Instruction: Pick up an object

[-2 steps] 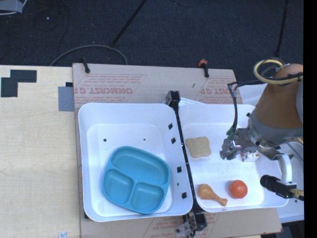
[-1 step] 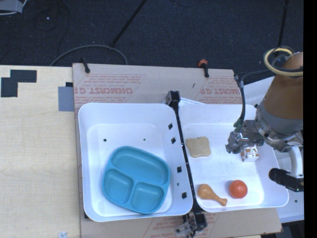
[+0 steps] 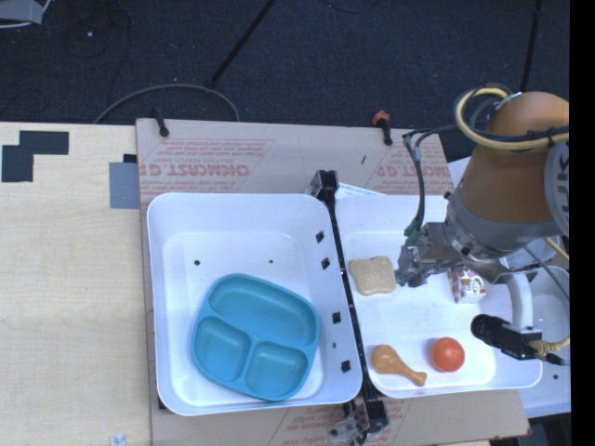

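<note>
the gripper [image 3: 416, 269] is seen low over the right bin [image 3: 372, 219], and honestly whether it's apart or together can't be told from this angle. the bread slice [image 3: 372, 275] is lying flat just to its left in the view, close to the divider between the bins, so that's judged the likeliest pick. a chicken drumstick [image 3: 398, 364] and a tomato [image 3: 448, 353] are sat nearer the front rim, well apart from it. a blue divided plate [image 3: 256, 334] is parked in the left bin [image 3: 186, 221], out of the way.

Small object [image 3: 469, 286] half hidden beneath the arm [image 3: 507, 189].
</note>
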Tool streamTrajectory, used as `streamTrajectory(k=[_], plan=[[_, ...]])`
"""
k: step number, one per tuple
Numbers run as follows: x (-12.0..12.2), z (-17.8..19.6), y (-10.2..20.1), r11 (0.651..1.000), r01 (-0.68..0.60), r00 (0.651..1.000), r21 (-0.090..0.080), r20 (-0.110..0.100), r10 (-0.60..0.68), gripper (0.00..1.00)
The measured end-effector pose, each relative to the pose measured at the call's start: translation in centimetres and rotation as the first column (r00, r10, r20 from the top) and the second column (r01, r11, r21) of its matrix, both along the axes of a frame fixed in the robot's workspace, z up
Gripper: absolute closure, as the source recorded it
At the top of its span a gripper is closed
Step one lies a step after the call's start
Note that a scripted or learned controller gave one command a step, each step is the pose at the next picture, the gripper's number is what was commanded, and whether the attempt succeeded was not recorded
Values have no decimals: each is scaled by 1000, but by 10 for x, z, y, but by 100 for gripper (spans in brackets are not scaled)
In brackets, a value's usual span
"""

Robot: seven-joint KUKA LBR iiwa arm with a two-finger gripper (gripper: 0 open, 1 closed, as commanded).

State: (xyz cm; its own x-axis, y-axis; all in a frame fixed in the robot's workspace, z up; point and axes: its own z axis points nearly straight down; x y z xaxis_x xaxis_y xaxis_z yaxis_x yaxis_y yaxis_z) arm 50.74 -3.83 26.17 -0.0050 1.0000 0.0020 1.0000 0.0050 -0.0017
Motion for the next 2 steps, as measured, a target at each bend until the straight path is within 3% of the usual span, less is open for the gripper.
streamTrajectory(k=[2], plan=[[-5,-23,108,1000,0,1000,-1,-6,0,100]])
